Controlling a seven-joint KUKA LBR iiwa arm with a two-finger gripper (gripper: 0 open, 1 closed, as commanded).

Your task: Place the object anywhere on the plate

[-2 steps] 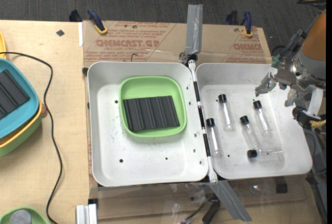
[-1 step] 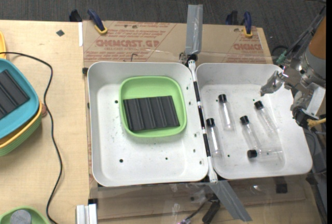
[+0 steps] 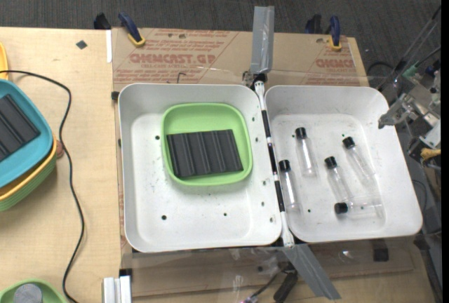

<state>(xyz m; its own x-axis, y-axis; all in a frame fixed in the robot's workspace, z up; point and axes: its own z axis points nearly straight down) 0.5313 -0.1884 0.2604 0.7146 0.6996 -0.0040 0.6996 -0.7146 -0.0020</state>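
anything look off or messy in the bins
Nothing is spilled or broken. The clear tubes with black caps lie scattered at different angles in the right bin, one against the divider. The green plate in the left bin carries a dark ribbed pad, slightly askew.

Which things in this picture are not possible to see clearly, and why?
- Gripper, camera view: at the right edge by the right bin; too small and cluttered to tell how it stands.
- Clear tubes: glass bodies nearly vanish against the white bin; contents cannot be told.
- Green plate: its middle is covered by a dark ribbed insert.
- Teal dishes: cut off by the left edge.
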